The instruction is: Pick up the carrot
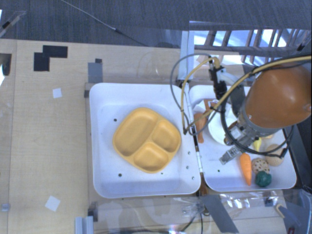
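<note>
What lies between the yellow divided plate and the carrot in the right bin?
In the camera view, between the yellow plate and the carrot lie bare left-bin floor, the two bins' adjoining rims, cables along them, and bare right-bin floor.

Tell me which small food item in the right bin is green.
The round green piece in the right bin's front corner. The carrot beside it is orange, and the cookie is tan.

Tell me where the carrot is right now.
The carrot lies in the right-hand bin, near its front edge, pointing toward that edge. A small brown cookie-like item and a dark green piece sit just to its right.
</note>
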